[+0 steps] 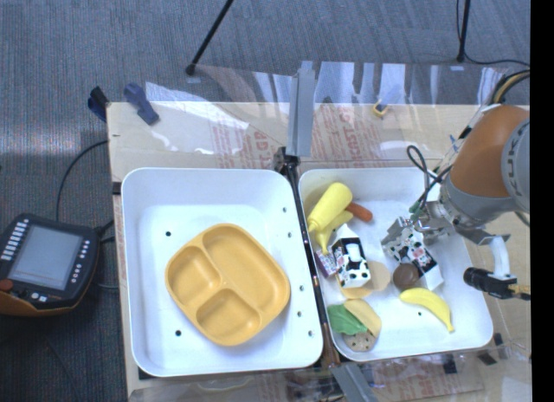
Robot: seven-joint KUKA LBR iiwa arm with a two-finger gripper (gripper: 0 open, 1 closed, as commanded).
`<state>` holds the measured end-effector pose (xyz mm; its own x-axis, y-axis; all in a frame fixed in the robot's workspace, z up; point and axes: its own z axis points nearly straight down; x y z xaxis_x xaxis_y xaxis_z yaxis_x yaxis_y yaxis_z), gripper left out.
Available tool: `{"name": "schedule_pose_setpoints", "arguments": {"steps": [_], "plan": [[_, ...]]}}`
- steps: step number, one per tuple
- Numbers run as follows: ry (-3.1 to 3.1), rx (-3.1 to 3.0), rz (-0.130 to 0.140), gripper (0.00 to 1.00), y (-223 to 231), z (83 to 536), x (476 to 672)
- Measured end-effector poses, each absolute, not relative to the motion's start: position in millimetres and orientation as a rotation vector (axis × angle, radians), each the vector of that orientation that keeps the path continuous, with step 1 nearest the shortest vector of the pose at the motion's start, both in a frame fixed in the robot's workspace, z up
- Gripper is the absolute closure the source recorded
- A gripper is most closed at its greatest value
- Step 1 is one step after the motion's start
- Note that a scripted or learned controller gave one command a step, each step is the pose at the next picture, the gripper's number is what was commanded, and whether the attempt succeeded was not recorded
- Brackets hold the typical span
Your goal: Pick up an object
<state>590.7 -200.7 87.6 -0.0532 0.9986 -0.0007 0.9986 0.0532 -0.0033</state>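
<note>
My gripper (403,237) hangs low in the right bin (480,322), at its right-middle, under the grey and orange arm (485,166). It is right over a small white carton with red and black print (424,260), and may be touching it. A brown ball (404,276) lies just below the carton, and a banana (428,305) lies in front of it. To the left are a cow-print milk carton (351,260), a yellow bottle (329,206) and an orange-red sausage shape (361,212).
A cookie (363,340), a green leaf piece (344,320) and a tan slice (365,312) lie at the right bin's front left. The left bin (147,210) holds a yellow divided plate (227,282). A teach pendant (43,262) sits off the bench to the left.
</note>
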Motion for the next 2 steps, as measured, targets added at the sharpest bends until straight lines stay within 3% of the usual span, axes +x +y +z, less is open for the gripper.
{"name": "schedule_pose_setpoints", "arguments": {"steps": [1,2], "plan": [[-2.277,-2.16,-0.001,1.0,-198,98,592.1],[-2.032,-2.401,-0.007,1.0,-151,225,570.3]]}}
